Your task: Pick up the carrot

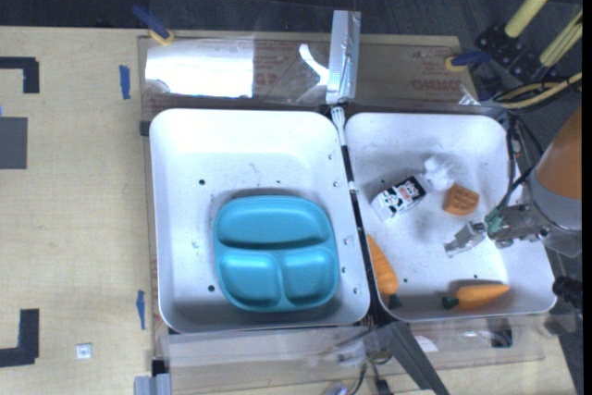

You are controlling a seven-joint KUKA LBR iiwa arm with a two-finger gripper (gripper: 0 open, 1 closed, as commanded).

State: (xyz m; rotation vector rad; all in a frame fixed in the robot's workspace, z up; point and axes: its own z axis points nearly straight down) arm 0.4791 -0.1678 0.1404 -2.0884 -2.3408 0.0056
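Observation:
Two carrots lie in the right bin (pixel 481 136). One carrot (pixel 380 265) rests along the bin's left wall, its green top toward the front. The other carrot (pixel 481 294) lies across the front right corner with its green end pointing left. My gripper (pixel 461 241) hangs over the bin's right half, above and slightly left of the front carrot, apart from it. The arm's orange band (pixel 561 164) is at the right edge of the view.
A black-and-white carton (pixel 399 196), a white crumpled item (pixel 437 169) and an orange waffle-like piece (pixel 461 199) sit in the middle of the right bin, behind my gripper. The left bin (pixel 185 153) holds a blue divided plate (pixel 275 250).

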